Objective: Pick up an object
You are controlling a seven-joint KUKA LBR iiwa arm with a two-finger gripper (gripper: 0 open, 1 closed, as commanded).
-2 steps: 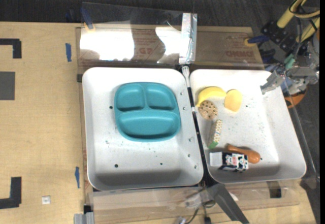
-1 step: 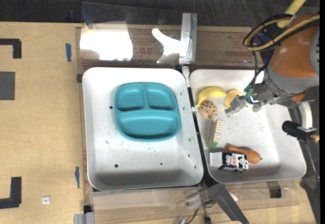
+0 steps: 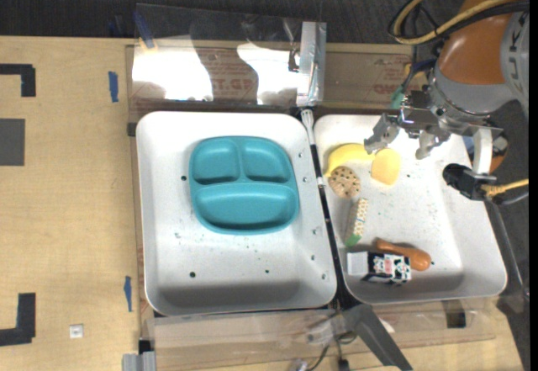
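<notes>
Gripper (image 3: 403,139) over right bin (image 3: 479,277), fingers spread wide, holding nothing; yellow block (image 3: 386,167) just below, cookie (image 3: 343,182) nearby

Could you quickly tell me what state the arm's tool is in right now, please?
Tool: open, its fingers spread above the right bin, holding nothing; the yellow block lies just below it.

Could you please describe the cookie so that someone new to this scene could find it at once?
Look in the right bin, at its far left corner beside the divider. The cookie lies just in front of a yellow lemon-like piece. Unlike its plain yellow neighbours, it is a tan disc with dark specks.
</notes>
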